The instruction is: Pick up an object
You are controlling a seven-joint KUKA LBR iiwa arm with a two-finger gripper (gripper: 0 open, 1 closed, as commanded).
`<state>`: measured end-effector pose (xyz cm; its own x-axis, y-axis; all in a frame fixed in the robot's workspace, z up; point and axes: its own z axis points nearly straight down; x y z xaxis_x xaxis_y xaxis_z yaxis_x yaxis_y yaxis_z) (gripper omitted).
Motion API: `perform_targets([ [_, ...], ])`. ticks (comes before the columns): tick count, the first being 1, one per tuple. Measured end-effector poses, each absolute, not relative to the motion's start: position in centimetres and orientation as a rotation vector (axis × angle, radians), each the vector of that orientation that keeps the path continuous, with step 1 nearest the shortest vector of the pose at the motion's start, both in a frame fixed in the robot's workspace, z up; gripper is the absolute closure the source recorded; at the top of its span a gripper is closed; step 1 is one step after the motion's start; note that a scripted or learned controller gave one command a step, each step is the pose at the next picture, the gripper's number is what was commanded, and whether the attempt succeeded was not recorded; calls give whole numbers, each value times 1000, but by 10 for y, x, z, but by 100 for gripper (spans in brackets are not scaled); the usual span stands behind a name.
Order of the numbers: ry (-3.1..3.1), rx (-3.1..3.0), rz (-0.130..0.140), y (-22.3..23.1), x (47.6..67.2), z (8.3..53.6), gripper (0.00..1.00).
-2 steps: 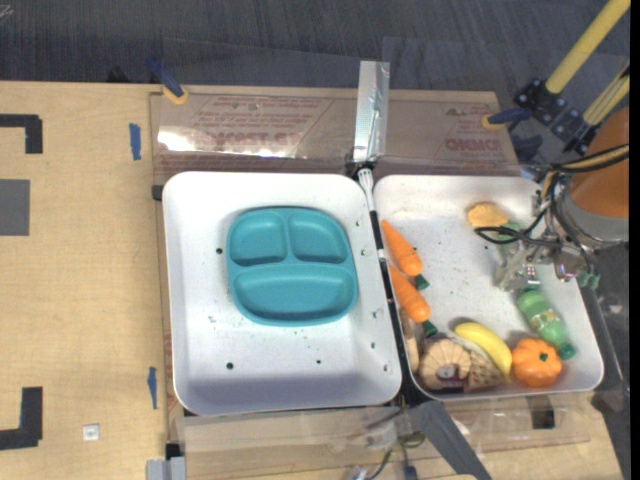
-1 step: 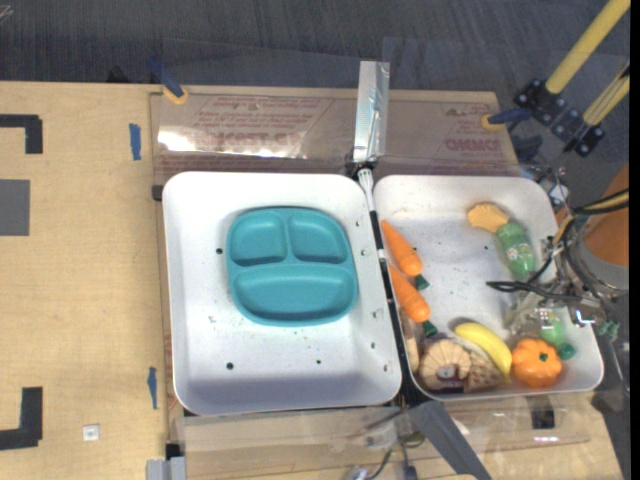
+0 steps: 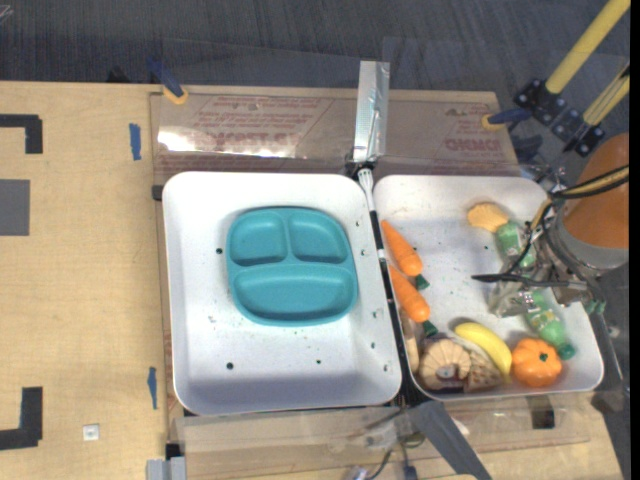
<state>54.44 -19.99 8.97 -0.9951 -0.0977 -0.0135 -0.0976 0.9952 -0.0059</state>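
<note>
Green item (image 3: 510,236) near right bin's (image 3: 440,200) right edge, just beside gripper (image 3: 525,280); finger spread and any hold impossible to tell among cables. Risks: grazing yellow piece (image 3: 487,216), closing on air, cables snagging banana (image 3: 484,342) or pumpkin (image 3: 536,361) near front edge

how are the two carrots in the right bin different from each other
The upper carrot lies higher along the right bin's left wall; the lower carrot sits just below it, nearer the banana. The upper carrot's leafy end touches the lower carrot's tip. Both are orange toys, slanted the same way, green ends pointing down-right.
</note>
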Motion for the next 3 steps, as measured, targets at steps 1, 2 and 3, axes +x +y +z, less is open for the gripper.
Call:
perform_targets([
  [1, 3118, 260, -2, -220, 599, 89, 100],
  [2, 3120, -219, -3, -202, 615, 89, 100],
  [3, 3067, -618, -4, -199, 645, 88, 100],
])
